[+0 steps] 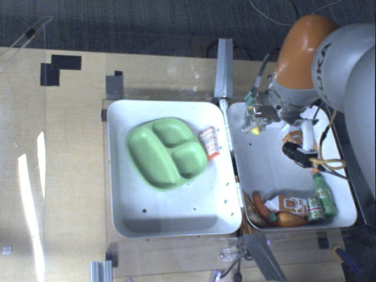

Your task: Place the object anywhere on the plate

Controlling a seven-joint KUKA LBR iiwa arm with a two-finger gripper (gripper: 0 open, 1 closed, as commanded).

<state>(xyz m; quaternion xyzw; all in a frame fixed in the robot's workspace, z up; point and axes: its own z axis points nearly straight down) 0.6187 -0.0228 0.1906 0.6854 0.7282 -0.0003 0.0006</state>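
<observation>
The green three-compartment plate (167, 153) lies in the left bin (126, 210), with nothing on it. A small red and white packet (209, 143) lies on the bin floor against the plate's right edge. My gripper (254, 121) hangs over the far left corner of the right bin (264, 169), to the right of the wall between the bins. A small yellow bit (255, 130) shows just below the gripper; I cannot tell whether it is held.
Along the right bin's near edge lie a sausage (259, 207), a small carton (292, 204), an orange item (288, 219) and a green bottle (324, 197). A brown and white item (292, 137) sits partly under the wrist.
</observation>
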